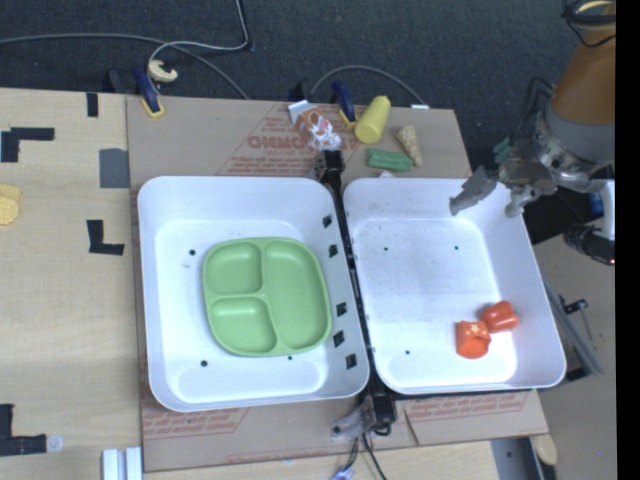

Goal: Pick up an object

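Observation:
Two small orange-red objects lie touching near the front right corner of the right bin [400,208]: one [500,316] further back, the other [472,340] nearer the front. My gripper [493,199] hovers over the back right edge of that bin, well behind the orange objects. It is open, its fingers [466,198] spread apart with nothing between them. A green divided plate [267,296] rests in the middle of the left bin [170,218].
Behind the bins, on the cardboard, lie a yellow object [373,118], a green piece [388,160], a beige piece [408,144] and a small printed packet [318,126]. Cables run across the dark floor at the back. The arm's orange band [590,73] is at the right.

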Available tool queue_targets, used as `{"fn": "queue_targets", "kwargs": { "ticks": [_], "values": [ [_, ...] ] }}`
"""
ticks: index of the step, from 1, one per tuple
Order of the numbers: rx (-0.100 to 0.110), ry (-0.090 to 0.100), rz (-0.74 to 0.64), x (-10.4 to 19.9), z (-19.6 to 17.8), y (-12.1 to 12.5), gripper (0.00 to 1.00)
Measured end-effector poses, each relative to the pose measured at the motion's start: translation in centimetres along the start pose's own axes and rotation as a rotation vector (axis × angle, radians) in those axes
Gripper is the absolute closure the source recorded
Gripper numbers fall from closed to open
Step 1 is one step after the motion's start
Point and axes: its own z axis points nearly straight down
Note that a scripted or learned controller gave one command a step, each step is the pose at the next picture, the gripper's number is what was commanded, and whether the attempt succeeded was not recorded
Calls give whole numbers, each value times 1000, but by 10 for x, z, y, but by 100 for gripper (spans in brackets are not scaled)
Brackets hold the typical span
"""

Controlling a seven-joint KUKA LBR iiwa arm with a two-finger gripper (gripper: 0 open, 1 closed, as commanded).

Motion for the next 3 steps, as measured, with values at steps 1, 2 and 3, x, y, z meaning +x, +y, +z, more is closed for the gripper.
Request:
{"fn": "queue_targets", "kwargs": {
  "ticks": [1,2,3],
  "values": [
    [2,0,2,-53,81,-65,0],
    [-3,3,-1,-13,184,-111,0],
    [-3,-1,-1,-40,101,17,0]
  ]
}}
